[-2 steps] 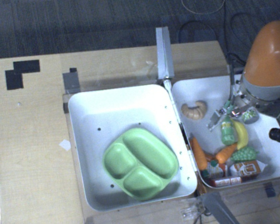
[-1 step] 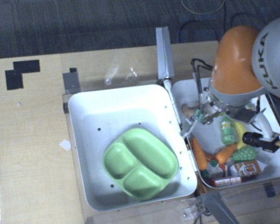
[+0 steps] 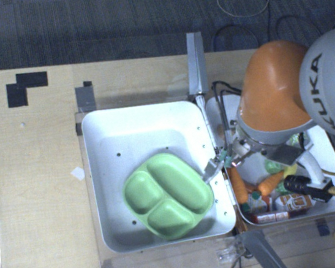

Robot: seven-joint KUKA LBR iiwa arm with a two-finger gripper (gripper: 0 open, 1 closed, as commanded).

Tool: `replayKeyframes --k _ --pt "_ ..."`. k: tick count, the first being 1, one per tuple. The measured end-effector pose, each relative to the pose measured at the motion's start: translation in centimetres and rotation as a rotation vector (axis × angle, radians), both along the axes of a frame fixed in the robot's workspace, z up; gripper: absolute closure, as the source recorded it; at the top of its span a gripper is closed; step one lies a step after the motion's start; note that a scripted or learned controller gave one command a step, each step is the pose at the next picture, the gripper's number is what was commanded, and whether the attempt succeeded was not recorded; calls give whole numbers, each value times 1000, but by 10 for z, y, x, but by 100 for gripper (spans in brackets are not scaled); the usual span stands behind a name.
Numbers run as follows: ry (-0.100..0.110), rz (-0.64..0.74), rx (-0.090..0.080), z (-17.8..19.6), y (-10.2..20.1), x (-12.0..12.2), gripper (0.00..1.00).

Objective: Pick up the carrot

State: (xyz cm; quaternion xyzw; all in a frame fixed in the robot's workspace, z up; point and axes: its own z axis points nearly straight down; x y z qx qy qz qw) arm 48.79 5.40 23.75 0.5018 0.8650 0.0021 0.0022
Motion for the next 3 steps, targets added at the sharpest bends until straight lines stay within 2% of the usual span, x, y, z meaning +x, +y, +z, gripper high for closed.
replayKeyframes --k 1,2,3 --pt "1 21 0 -28 24 54 0" --pt "1 3 0 -32 46 74 0" --pt "-3 551 -2 36 123 25 0"
